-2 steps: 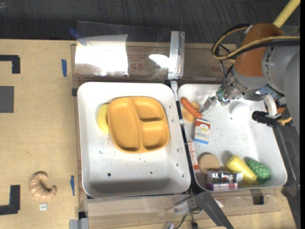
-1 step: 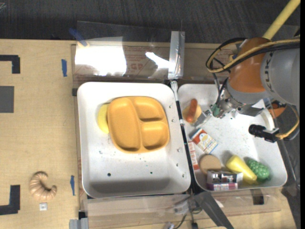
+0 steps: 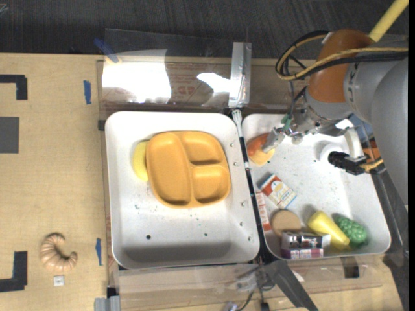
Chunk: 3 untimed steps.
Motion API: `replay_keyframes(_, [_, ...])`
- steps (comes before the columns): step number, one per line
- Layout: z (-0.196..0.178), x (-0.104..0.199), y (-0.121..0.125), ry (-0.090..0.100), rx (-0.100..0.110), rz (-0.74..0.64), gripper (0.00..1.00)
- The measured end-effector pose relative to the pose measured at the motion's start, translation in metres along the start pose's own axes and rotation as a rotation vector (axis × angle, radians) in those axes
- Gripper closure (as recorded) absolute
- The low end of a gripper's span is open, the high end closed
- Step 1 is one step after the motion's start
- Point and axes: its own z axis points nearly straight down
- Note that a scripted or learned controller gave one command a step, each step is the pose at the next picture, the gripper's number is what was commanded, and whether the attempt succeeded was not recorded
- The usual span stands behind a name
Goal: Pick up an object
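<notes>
Right bin (image 3: 373,193): landmark; shallow, white, littered along its near edge.
Arm (image 3: 369,83): reaching in over the bin's far right corner.
Gripper (image 3: 280,137): low at the bin's far left corner; spread or pressed together, cannot tell.
Orange fruit (image 3: 259,149): in that same corner, against the left wall, just beside the gripper; likely light, rounded, smooth, prone to roll or slip; best pinched across its widest middle.
Small carton (image 3: 277,191): nearer, by the left wall.
</notes>
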Motion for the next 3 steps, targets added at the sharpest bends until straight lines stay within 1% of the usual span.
replay_keyframes(1, [-0.011,0.001,0.002,0.0,-0.005,-0.001,1.0])
replay_keyframes(2, [-0.012,-0.021,-0.032,0.001,0.0,-0.009,1.0])
replay_keyframes(3, [-0.012,-0.02,-0.032,0.002,-0.001,-0.01,0.0])
